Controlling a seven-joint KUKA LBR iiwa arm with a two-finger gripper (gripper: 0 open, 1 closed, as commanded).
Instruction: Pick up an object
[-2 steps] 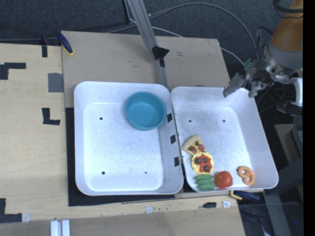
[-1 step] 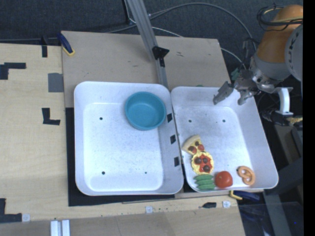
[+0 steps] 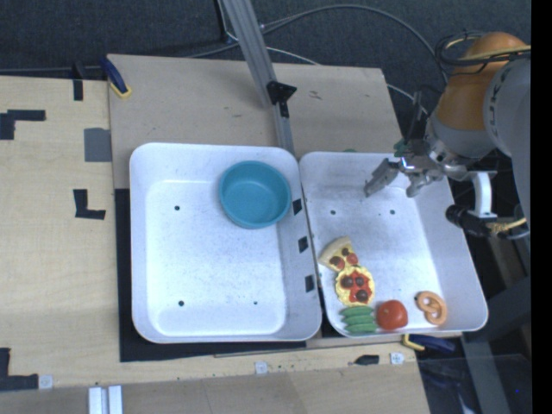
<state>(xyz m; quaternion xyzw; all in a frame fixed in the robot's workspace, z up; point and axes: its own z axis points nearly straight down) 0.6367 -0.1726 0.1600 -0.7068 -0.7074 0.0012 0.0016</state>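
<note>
The tool is hovering over the far end of the right bin, its two fingers standing apart with nothing between them. The candidate objects are lying well away from it, clustered at the near end of that bin: a pizza slice, a second pizza piece just beside it, a green pod, a red tomato touching or nearly touching the pod, and a pretzel near the corner. A blue bowl is sitting in the far part of the left bin, close to the divide between the bins. The main risk, as judged from this layout, is a closing on bare bin floor, since nothing is lying under the tool at present. A second risk is crowding: the pizza pieces, pod and tomato are packed closely, so fingers descending there may be nudging a neighbour aside or catching two items. The flat pizza pieces are likely offering little edge to grip, and the pretzel is lying close to the bin wall, which may be blocking one finger. A slanted metal pole is rising over the counter behind the bins, clear of the tool's likely path.
</note>
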